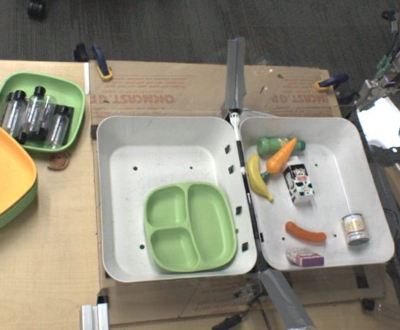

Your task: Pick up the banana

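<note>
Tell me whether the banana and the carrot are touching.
Cannot tell. In the camera view the carrot's lower tip meets the banana's upper end, but the slanted view doesn't show whether they touch or merely overlap.

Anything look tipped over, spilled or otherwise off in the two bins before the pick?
Nothing spilled or broken. The banana lies hard against the right bin's left wall, with the carrot leaning over a green bottle just beside its top end. That crowding near the wall is the one awkward spot.
</note>
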`<control>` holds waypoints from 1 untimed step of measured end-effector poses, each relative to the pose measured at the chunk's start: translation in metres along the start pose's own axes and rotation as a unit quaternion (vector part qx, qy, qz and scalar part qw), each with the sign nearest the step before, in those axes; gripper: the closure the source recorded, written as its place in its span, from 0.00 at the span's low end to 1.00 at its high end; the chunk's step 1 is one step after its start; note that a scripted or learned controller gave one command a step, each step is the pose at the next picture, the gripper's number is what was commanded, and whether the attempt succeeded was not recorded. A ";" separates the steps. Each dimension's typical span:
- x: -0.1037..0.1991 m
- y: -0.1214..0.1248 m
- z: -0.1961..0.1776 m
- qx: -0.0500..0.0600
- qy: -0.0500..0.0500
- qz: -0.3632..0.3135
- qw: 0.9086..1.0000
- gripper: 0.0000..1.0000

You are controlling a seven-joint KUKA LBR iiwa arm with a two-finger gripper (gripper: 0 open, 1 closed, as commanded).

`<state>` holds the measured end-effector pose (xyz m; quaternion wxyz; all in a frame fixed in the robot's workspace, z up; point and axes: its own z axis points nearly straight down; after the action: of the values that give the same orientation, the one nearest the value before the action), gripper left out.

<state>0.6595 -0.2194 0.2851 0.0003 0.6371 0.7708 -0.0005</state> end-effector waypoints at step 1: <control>0.000 -0.014 -0.001 0.000 0.000 -0.010 1.000 1.00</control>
<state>0.6462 -0.2216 0.2860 0.0002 0.6295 0.7770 -0.0009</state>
